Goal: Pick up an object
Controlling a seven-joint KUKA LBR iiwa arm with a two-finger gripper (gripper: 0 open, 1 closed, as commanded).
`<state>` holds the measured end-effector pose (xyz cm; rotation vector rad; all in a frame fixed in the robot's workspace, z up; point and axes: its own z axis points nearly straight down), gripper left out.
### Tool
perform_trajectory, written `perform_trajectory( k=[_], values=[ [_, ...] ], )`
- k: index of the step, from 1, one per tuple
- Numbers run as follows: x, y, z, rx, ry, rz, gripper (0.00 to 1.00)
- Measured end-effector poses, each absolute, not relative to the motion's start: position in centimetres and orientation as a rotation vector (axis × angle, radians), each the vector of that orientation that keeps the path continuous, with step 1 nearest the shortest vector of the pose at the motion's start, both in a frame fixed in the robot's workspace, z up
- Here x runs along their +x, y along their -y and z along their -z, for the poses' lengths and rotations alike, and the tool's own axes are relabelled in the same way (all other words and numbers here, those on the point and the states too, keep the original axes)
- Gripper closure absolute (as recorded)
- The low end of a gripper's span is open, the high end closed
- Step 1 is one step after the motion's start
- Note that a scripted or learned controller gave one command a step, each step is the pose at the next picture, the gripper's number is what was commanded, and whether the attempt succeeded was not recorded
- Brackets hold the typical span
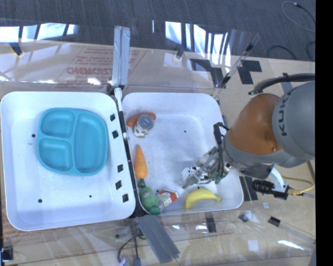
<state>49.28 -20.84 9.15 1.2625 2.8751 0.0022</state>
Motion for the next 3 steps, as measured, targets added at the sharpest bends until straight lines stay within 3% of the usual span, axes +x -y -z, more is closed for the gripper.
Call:
perform_trajectory(
  k=[3],
  values=[
    [49.28,20.84,-9.15,1.263,-2.875,-0.002,0.00]
  ],
)
